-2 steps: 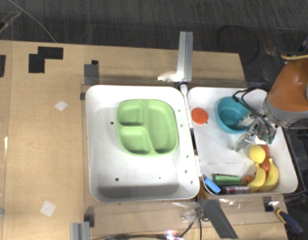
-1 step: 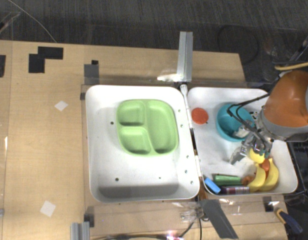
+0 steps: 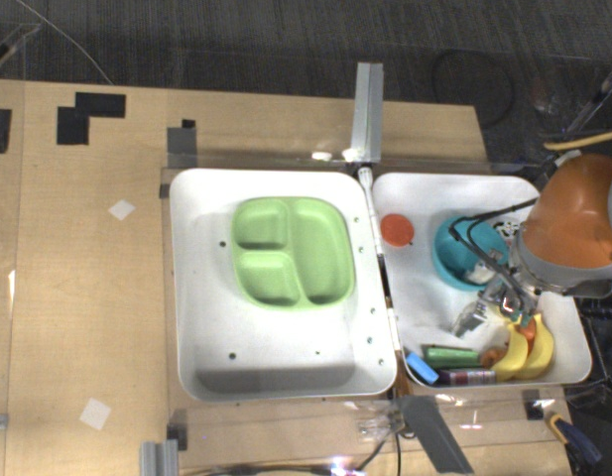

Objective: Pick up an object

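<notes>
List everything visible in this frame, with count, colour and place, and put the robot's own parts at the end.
bins: 2, white, side by side on the wooden bench
divided plate: 1, light green, three compartments, middle of the left bin
round disc: 1, orange-red, upper left of the right bin
bowl: 1, teal, upper middle of the right bin, partly under the arm
bananas: 1 bunch, yellow, lower right of the right bin
marker: 1, green, along the right bin's front edge
blue item: 1, blue, front left corner of the right bin
arm: 1, grey with orange band, over the right bin
hand: 1, metallic, low over the right bin between bowl and bananas
</notes>
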### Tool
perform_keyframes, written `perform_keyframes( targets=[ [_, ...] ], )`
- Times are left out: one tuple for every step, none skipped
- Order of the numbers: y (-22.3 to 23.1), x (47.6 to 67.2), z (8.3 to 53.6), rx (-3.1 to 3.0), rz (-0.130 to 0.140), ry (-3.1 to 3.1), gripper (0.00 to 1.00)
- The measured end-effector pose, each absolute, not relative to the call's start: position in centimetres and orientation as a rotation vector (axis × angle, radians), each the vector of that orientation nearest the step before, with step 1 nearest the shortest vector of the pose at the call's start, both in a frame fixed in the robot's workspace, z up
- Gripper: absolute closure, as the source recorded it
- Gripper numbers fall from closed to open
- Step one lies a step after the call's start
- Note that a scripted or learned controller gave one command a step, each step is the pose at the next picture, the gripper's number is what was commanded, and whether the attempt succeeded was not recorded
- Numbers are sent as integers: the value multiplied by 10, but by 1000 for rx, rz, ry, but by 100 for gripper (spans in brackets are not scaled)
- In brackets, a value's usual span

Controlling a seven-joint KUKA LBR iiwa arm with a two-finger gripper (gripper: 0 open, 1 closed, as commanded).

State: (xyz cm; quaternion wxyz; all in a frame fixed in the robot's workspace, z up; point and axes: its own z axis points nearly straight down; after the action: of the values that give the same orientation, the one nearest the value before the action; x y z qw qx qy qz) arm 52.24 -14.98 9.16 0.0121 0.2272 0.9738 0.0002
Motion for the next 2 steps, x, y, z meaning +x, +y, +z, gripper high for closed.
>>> perform_keyframes(
  targets=[
    [-202, 580, 156, 443, -4, 3095, 0],
    [-205, 571, 91, 510, 0, 3083, 0]
  ],
)
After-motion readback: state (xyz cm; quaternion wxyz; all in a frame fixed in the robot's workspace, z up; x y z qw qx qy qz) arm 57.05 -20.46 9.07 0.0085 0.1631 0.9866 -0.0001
